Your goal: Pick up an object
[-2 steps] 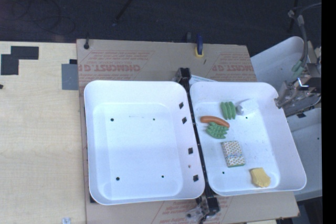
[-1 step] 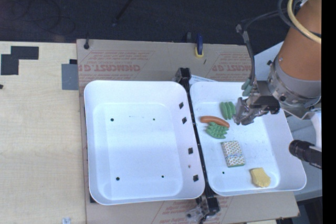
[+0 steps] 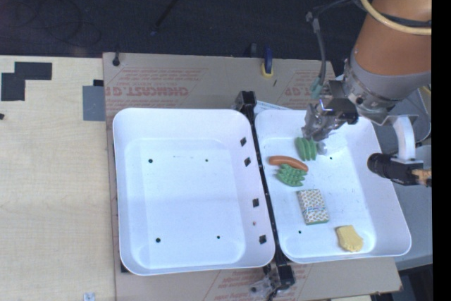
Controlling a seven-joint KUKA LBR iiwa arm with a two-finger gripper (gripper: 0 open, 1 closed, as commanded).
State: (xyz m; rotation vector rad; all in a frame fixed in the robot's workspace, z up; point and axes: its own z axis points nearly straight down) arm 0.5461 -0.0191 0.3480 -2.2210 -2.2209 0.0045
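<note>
The right bin (image 3: 380,204) holds a green ridged piece (image 3: 306,149), an orange sausage-shaped toy (image 3: 288,163), a green leafy piece (image 3: 290,177), a small patterned box (image 3: 312,206) and a yellow chunk (image 3: 349,238). My gripper (image 3: 317,136) hangs over the bin's upper middle, its tips right at the top edge of the green ridged piece. The fingers blur into the piece there.
The left bin (image 3: 134,144) lies beside the right one, with a black clip divider (image 3: 255,173) between them. A black cylinder-like fitting (image 3: 391,167) juts in at the right bin's right rim. Cardboard lies under both bins.
</note>
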